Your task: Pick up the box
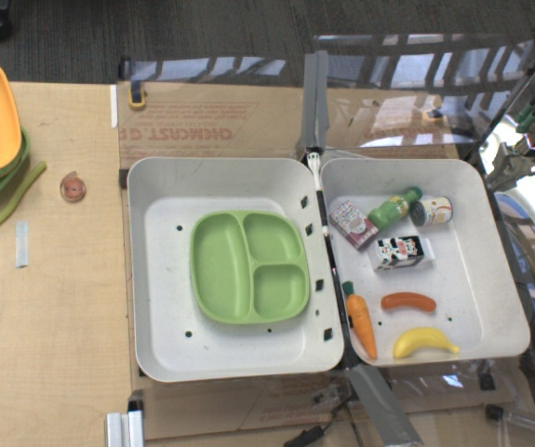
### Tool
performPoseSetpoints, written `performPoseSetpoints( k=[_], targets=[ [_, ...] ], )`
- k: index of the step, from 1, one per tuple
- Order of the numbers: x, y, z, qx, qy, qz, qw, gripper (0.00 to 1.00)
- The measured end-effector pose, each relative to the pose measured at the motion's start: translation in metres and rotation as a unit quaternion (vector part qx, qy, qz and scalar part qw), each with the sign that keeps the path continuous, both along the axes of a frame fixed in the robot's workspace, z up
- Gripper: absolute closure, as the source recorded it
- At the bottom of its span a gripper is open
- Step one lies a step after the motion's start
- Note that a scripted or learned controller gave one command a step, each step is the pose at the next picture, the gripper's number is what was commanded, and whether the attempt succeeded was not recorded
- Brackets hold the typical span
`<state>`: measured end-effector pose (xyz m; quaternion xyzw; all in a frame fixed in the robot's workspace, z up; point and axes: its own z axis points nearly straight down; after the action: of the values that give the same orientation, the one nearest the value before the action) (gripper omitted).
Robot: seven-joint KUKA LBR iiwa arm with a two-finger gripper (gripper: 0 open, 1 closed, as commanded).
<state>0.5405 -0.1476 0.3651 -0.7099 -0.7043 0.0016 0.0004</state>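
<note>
Over in right bin (504,277), drop squarely onto box (401,251), clearing pink packet (352,222) and bottle (393,209); pincer state impossible to tell.

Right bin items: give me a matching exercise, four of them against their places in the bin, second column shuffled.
Things:
1. banana
2. carrot
3. box
4. bottle

Places in the right bin:
A. near the middle, just below the bottle
B. far part, lying at a slant beside a small can
C. near edge, below the red sausage
D. along the left wall, close to the divide between the bins

Pairs: 1-C, 2-D, 3-A, 4-B
</note>
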Motion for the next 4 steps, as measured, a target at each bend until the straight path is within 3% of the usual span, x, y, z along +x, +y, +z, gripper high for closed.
performPoseSetpoints(
  k=[1, 2, 3, 4],
  targets=[
    [-0.063, -0.03, -0.062, 0.0007, 0.001, 0.017, 0.9999, 1.0],
    [0.022, 0.006, -0.052, 0.0001, -0.001, 0.096, 0.9954, 1.0],
    [-0.052, -0.012, -0.128, 0.0012, 0.0, 0.222, 0.975, 1.0],
    [0.044, 0.03, -0.17, 0.0005, -0.001, 0.223, 0.9749, 1.0]
  ],
)
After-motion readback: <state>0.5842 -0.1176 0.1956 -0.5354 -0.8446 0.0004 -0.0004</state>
